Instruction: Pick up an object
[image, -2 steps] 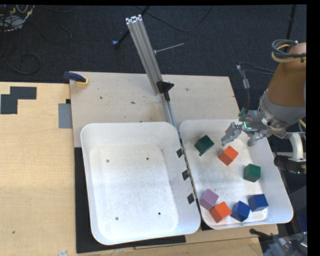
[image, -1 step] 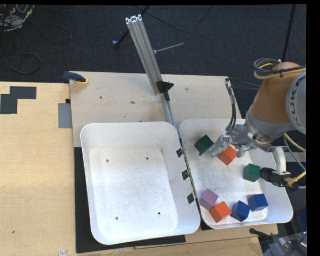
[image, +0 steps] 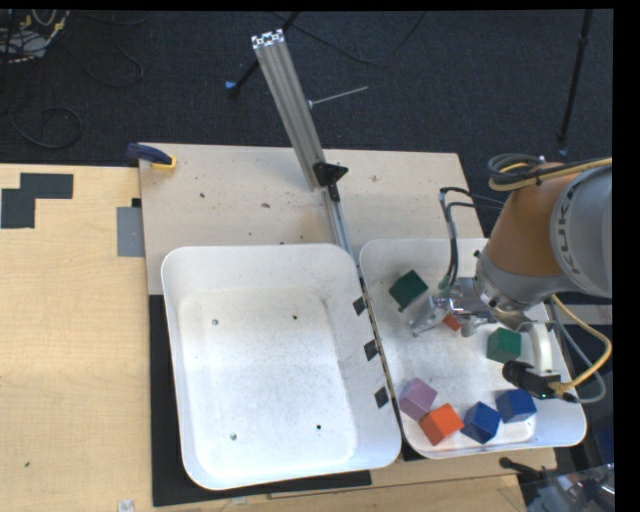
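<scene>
the claw (image: 440, 318) hangs low in the right bin (image: 385, 262), just right of the dark green cube (image: 407, 289); whether it is spread or pinching, i cannot tell.

I count two white bins (image: 200, 300): left and right (image: 385, 262). I count two green blocks (image: 408, 289) (image: 504, 346), two blue blocks (image: 481, 421) (image: 516, 404), one purple block (image: 417, 397), one orange block (image: 440, 424).
</scene>
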